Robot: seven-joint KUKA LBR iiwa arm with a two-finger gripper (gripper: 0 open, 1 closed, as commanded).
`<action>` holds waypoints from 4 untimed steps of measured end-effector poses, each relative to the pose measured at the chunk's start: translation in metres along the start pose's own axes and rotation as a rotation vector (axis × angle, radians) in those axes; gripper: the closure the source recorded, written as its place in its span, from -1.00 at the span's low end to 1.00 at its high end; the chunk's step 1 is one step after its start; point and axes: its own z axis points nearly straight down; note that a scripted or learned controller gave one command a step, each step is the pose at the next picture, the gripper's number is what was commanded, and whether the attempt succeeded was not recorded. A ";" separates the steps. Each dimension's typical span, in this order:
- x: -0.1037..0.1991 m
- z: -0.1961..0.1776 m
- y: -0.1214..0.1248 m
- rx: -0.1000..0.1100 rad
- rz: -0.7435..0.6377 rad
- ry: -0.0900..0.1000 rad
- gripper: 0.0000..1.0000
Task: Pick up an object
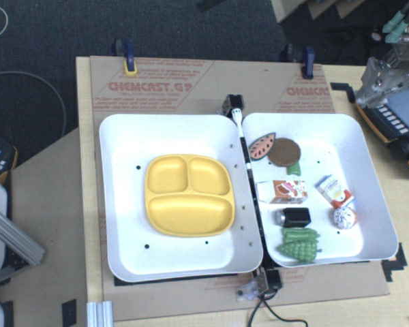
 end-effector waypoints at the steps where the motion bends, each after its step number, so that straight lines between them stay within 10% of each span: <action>1: 0.024 0.142 0.006 0.023 0.001 0.001 1.00; 2: 0.023 0.223 0.024 0.017 0.003 0.001 1.00; 3: 0.087 0.213 -0.015 0.011 -0.006 0.004 1.00; 4: 0.083 0.202 -0.013 0.007 0.001 0.002 1.00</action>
